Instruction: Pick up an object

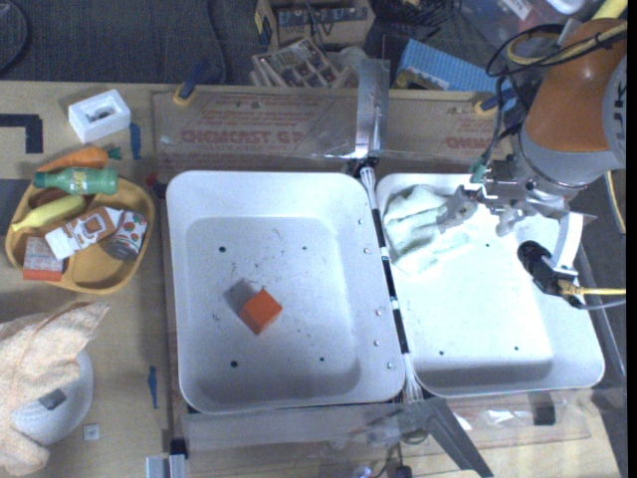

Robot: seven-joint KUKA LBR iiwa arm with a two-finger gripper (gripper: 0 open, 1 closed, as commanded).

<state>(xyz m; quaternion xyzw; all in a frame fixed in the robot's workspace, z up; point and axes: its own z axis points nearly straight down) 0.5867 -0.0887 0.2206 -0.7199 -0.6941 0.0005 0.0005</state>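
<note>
An orange cube (262, 311) lies in the left bin (199, 207), a little left of its middle, next to a small grey patch. A crumpled white and pale green cloth-like piece (416, 227) lies in the far left corner of the right bin (572, 361). My gripper (485, 212) hangs over the far part of the right bin, just right of that crumpled piece and well apart from the cube. Nothing shows in its grasp.
A yellow bowl (119, 275) of toy food sits left of the bins, with a cloth (45, 352) below it and a small white box (99, 115) above. A black fitting with a yellow cable (542, 265) hangs from the wrist over the right bin.
</note>
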